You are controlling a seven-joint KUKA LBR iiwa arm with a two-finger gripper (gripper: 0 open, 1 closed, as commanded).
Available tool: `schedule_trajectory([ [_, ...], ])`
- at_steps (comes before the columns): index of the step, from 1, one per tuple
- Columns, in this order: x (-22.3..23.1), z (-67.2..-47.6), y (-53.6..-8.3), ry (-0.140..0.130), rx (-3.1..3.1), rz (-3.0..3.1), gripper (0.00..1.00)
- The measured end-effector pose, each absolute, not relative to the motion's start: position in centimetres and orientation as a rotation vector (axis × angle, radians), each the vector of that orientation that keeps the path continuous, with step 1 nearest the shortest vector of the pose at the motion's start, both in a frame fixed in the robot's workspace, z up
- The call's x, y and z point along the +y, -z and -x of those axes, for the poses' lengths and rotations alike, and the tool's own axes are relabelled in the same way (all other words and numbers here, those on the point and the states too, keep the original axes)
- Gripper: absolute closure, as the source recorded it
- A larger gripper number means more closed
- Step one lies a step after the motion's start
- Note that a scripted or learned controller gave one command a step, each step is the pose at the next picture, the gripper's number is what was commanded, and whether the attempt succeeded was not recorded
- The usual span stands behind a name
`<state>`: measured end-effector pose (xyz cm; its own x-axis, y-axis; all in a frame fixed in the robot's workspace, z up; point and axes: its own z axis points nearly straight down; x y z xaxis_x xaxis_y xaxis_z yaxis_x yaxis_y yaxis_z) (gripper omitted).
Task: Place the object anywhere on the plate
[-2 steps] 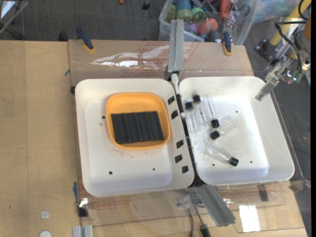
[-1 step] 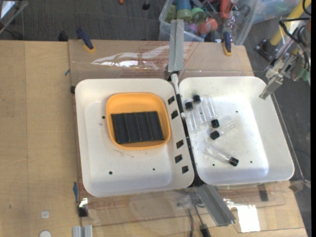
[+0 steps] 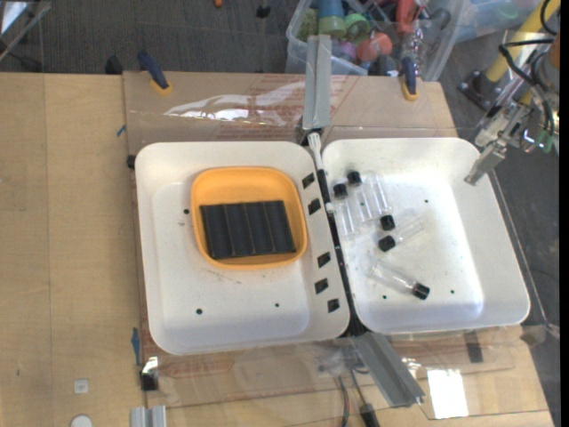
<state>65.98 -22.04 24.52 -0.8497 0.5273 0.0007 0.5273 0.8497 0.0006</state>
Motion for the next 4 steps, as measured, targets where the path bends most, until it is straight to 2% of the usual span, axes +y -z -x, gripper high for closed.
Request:
schedule_trajectory([
  [1,-22.1,-66.1,-23.3,0.003,-3.086,0.582,0.0],
  [4,-22.1,-66.1,-25.5,0.002,-3.148,0.021,0.0],
])
